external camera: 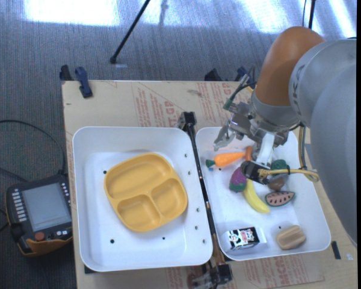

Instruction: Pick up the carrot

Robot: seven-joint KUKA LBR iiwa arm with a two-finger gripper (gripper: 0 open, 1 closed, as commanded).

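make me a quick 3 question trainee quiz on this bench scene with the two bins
1. True or false: the carrot lies in the same bin as the yellow tray.
2. Which lies nearest the carrot? A) milk carton B) purple eggplant C) bread roll
3. Fill in: the banana lies in the ___ bin as the camera sees it.

Key
1. False; the carrot is in the right bin, just below the tool.
2. B
3. right

The arm (325,101) hides the right bin's (307,233) far corner.
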